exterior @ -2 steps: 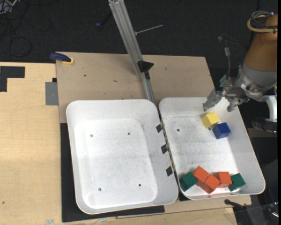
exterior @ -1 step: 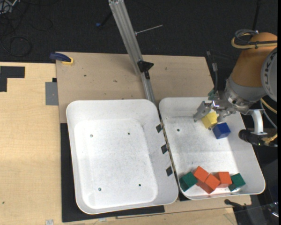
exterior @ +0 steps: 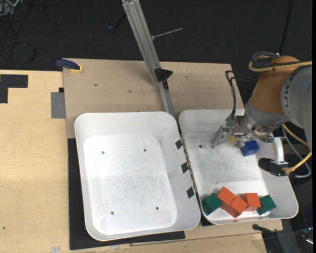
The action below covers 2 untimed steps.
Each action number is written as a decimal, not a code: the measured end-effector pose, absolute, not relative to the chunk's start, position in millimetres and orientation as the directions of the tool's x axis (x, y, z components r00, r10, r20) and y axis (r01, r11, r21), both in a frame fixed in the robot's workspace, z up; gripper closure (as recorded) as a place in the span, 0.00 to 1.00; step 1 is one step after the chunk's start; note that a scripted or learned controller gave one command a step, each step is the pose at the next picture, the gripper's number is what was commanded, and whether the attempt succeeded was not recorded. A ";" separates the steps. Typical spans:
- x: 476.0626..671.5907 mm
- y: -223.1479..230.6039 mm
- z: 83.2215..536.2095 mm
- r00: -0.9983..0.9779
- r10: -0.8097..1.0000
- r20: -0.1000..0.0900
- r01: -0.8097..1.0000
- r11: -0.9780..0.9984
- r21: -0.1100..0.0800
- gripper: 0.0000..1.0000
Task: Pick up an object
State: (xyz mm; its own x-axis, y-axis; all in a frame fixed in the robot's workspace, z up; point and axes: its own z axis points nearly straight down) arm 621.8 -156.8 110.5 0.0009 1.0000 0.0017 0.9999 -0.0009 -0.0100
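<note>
— What do you see in the right bin (exterior: 216, 167)?

— Your arm (exterior: 279, 96) reaches in from three o'clock; the gripper (exterior: 226, 136) sits low over the bin's upper part, a blue block (exterior: 249, 148) just beside it.

— And at six o'clock?

— Orange blocks (exterior: 237, 202) and green blocks (exterior: 211, 203) crowd that bin's near edge. The left bin (exterior: 126, 173) lies at nine o'clock on the desk (exterior: 116, 88).

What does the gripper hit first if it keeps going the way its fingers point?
Probably the bare floor of the right bin. The gripper points left and down over it, with no block in that line; the blue block sits behind the fingers. Depth is hard to judge from this view.
</note>
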 end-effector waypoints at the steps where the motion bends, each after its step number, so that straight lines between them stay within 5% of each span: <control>1: 623.4 -158.5 124.8 0.006 1.000 0.001 1.000 -0.006 -0.003 1.00; 2: 626.3 -155.2 187.5 0.000 1.000 -0.001 1.000 0.000 0.004 1.00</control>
